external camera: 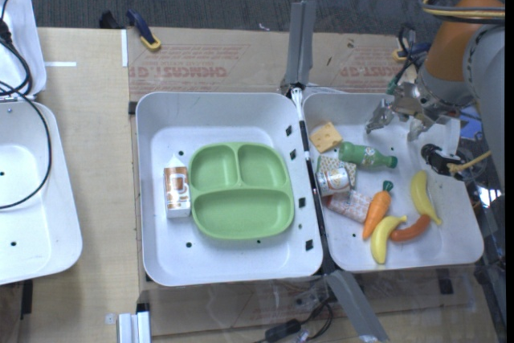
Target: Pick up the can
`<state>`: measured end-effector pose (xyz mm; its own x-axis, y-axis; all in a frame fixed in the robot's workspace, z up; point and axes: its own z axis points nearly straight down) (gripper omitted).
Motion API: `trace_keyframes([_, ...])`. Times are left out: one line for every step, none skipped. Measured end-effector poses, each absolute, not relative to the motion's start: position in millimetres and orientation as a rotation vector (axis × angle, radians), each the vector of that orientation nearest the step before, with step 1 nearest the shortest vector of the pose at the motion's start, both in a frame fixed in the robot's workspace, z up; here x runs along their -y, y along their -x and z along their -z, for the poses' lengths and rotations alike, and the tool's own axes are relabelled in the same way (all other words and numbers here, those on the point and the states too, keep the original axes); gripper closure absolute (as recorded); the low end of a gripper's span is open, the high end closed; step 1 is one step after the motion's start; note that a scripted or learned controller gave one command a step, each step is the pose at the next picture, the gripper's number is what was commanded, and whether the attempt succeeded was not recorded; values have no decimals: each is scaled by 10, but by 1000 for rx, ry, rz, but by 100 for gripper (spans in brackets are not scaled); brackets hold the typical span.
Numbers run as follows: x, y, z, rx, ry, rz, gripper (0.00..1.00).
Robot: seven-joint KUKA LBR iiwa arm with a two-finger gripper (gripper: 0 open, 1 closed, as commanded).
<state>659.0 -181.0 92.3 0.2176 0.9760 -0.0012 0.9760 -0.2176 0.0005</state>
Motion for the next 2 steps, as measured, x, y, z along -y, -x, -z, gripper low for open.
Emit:
trace_keyframes([2027,-6609,-939,-1993,-2432,-6,0])
trace_keyframes([2027,-6609,-939,-1994,-2431,-6,0])
